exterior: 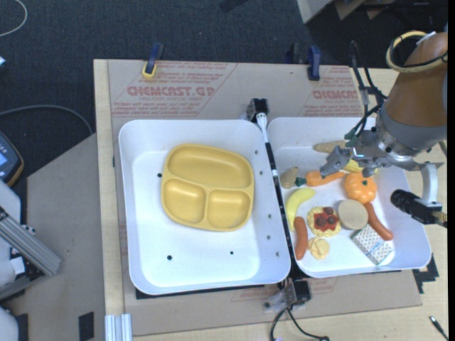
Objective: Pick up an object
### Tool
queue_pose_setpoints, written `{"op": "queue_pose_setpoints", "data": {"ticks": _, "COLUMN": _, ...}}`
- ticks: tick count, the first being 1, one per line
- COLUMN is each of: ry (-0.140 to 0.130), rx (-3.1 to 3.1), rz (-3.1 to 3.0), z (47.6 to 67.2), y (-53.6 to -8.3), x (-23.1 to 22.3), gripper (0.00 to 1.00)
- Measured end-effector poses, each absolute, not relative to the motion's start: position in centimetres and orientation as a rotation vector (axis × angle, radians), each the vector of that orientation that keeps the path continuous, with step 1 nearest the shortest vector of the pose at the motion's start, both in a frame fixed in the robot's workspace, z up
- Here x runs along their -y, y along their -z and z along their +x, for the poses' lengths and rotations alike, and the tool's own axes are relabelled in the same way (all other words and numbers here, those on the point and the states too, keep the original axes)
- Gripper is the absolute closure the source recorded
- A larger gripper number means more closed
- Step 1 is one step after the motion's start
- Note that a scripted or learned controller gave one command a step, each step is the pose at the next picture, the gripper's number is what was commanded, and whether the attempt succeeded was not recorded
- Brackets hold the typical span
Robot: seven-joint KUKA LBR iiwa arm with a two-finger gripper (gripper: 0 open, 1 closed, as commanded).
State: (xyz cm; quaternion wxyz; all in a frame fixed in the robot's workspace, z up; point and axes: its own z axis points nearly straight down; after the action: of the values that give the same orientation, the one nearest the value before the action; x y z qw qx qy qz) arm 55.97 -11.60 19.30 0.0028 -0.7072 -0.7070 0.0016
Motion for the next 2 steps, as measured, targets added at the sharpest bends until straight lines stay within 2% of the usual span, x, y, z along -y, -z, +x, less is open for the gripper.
{"op": "queue_pose_setpoints", "data": {"ticks": 2, "ry": 0.000, "rx": 2.219, "rz": -2.221, "z": 54.5, "y": -9.1, "x": 11.2, "gripper": 0.00}}
